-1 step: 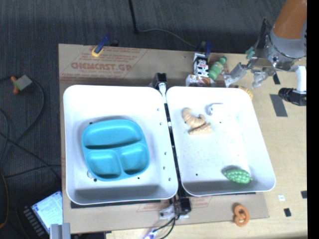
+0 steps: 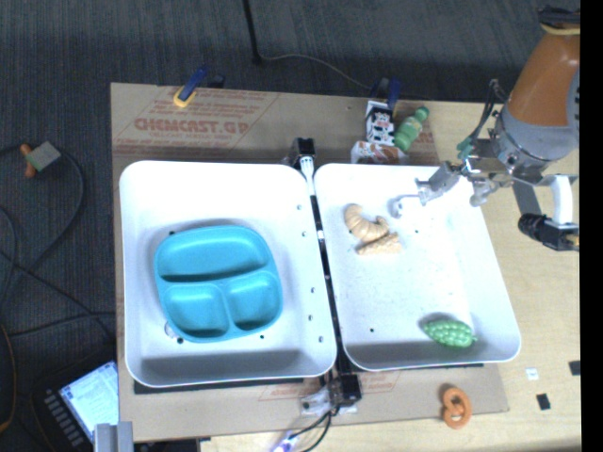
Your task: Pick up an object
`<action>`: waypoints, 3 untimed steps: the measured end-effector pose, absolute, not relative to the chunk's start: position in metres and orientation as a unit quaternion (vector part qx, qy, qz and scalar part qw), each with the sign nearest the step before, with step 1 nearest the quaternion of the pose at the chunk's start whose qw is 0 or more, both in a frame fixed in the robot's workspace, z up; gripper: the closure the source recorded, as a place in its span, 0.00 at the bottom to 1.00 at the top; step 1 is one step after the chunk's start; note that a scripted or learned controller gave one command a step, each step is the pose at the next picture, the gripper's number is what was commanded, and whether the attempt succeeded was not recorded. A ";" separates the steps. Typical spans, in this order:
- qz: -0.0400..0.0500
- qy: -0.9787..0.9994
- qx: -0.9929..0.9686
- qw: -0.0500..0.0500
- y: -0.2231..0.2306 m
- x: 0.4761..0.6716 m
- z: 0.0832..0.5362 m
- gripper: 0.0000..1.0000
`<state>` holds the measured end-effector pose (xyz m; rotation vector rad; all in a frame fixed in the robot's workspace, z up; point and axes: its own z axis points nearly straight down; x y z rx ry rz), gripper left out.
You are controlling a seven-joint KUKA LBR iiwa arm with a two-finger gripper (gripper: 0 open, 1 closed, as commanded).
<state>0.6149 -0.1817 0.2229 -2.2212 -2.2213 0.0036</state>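
Nearest the camera, a small orange ring-shaped toy (image 2: 456,405) lies on the desk at lower right. Inside the right white bin (image 2: 490,281), tan croissant-shaped pieces (image 2: 370,233) lie upper centre. Approach is judged under way: the end effector (image 2: 410,201), its state untellable, must descend left onto them.

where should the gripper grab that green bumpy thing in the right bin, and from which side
Come straight down on the green bumpy object and close the fingers across its short width. It lies flat as an elongated oval, close to the right bin's near wall, so a side approach would likely hit the wall.
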 end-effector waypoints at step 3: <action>0.002 -0.708 -0.706 0.002 -0.150 0.668 0.148 1.00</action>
